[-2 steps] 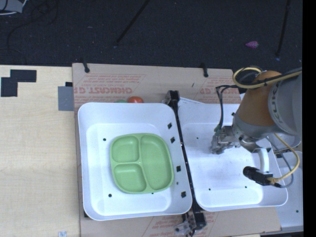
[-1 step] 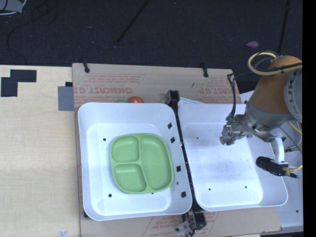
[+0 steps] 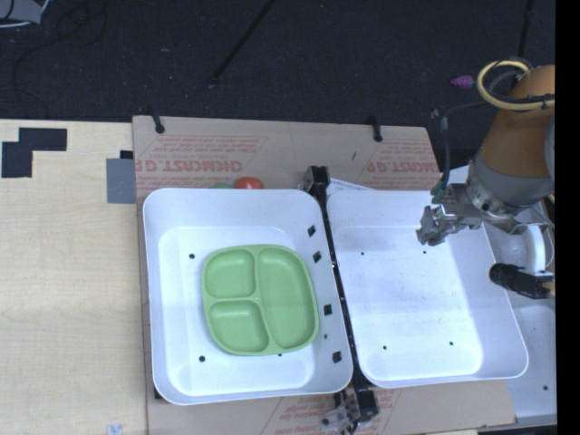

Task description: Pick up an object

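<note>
A green three-compartment plate (image 3: 260, 299) lies flat in the middle of the left white bin (image 3: 172, 225), well apart from the hand (image 3: 433, 228), which hangs over the right bin's (image 3: 453, 333) upper part with nothing visibly between its fingers, their spread beyond telling.
</note>
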You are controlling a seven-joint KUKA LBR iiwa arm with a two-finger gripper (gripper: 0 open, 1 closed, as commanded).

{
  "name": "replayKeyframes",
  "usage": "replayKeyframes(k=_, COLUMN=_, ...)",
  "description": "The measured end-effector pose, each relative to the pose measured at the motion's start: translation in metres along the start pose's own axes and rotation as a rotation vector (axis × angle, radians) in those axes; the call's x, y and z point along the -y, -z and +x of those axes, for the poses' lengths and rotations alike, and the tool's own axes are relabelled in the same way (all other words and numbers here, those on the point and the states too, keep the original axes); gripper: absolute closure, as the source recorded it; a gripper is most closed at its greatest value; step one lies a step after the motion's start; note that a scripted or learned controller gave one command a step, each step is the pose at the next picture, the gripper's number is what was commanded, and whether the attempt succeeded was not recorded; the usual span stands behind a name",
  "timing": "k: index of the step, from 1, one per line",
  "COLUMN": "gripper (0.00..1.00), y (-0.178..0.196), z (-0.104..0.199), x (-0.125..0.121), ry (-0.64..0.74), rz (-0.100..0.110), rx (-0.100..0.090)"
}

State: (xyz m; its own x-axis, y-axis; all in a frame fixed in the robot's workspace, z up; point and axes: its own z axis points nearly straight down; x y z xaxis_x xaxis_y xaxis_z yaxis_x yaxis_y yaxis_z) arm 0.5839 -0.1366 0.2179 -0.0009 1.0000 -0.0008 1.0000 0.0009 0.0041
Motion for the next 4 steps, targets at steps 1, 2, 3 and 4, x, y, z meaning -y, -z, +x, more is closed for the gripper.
replayKeyframes(k=1, gripper=1.0, y=0.045, z=-0.008, x=0.0, ry=0.0, rz=0.002, rx=0.0)
replayKeyframes(k=2, gripper=1.0, y=0.038, z=0.053, x=-0.002, ry=0.004, rz=0.008, rx=-0.003)
replayKeyframes(k=3, gripper=1.0, y=0.034, z=0.113, x=-0.005, ry=0.004, rz=0.008, rx=-0.004)
replayKeyframes(k=4, gripper=1.0, y=0.019, z=0.171, x=0.008, ry=0.003, rz=0.009, rx=-0.003)
